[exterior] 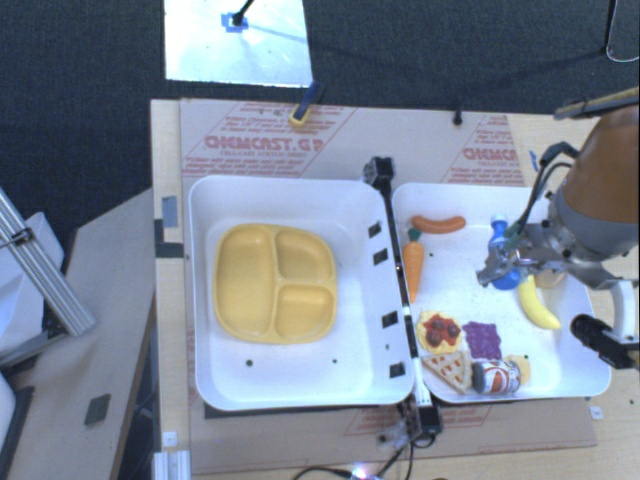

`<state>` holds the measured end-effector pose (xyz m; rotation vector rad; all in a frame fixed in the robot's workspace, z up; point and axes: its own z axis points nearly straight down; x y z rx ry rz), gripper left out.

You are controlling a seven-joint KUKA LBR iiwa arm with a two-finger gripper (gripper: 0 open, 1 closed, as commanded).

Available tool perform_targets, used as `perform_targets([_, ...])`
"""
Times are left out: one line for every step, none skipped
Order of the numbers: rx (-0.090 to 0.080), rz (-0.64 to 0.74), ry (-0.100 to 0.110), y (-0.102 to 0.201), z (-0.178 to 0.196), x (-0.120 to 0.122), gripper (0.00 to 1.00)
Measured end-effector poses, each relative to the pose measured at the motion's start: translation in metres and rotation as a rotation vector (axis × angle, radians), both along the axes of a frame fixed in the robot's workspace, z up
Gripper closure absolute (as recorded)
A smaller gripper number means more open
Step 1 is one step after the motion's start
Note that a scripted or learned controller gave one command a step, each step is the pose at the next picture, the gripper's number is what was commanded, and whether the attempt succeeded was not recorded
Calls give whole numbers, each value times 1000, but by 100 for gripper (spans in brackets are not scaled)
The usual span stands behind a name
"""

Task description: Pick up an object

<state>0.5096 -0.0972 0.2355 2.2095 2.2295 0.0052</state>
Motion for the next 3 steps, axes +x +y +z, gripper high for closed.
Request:
perform_targets([1, 1, 0, 51, 7, 29, 100])
perform_targets([2, 1, 0, 95, 12, 60, 100])
perform_targets([2, 1, 1, 149, 10, 84, 100])
